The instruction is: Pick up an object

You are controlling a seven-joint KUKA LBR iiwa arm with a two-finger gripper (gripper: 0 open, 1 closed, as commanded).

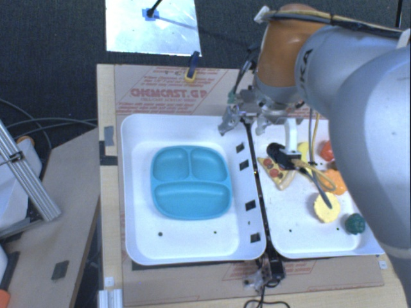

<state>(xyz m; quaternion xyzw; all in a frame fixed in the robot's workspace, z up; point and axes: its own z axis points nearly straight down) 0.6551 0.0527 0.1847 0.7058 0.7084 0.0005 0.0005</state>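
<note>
**Overhead, gripper spread above the seam between the bins**

Two white bins sit side by side on a cardboard sheet (167,92). The left bin (131,191) holds one thing: a blue plate (191,181) lying flat around the bin's middle. The plate has three wells, two small ones on its far side and one long one on its near side.

The right bin (289,233) holds all the loose things, and they crowd its far and right parts. A pizza slice (277,171) lies close to the bin's left wall. A yellow disc (325,209) lies nearer and further right. A thin dark stick (321,190) slants across the disc's far edge toward the slice; what it is cannot be told. A green ball (354,223) rests just right of the disc, by the bin's near right corner. An orange piece (337,183) lies just beyond the disc, beside the stick. Farther still, a red piece (327,150) is partly hidden by the arm (347,76), with a yellow bit (303,149) to its left.

The gripper (244,122) hangs over the far end of the seam where the bins meet. Its fingers (226,122) stand apart, one over each bin's far corner, gripping nothing. The things to pick lie near and right of it, the pizza slice closest.
</note>
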